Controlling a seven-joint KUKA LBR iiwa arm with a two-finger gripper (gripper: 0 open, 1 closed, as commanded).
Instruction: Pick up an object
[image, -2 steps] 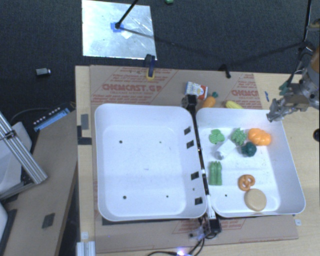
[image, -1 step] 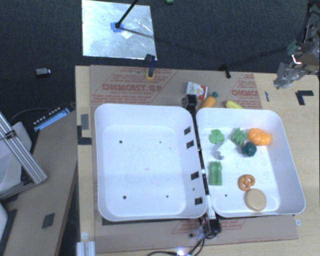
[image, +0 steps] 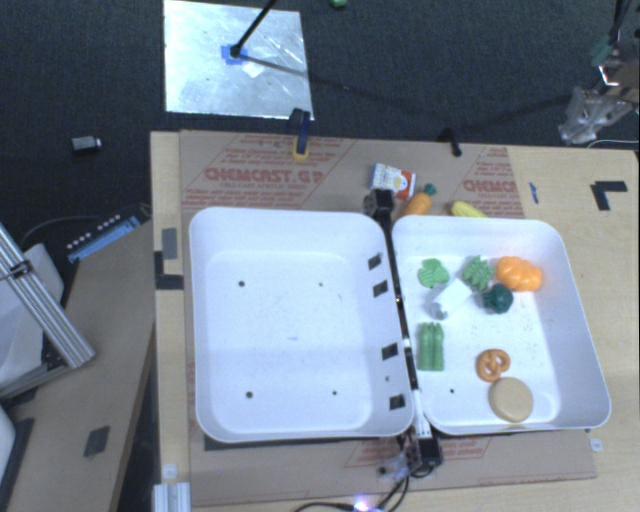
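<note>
Right now my claw (image: 597, 108) hangs beyond the bench's far right corner; I cannot tell its state. Toys sit in the right bin (image: 570, 300): an orange pepper (image: 518, 273), pretzel (image: 491, 364), cookie (image: 512, 399).

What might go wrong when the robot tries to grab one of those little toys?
1. The green leafy toy, the orange pepper and the dark green toy sit bunched together in the right bin, so a grab might knock or catch a neighbour.
2. The flat tan cookie lies low near the bin's front wall; it could be hard to get hold of and may slip.
</note>
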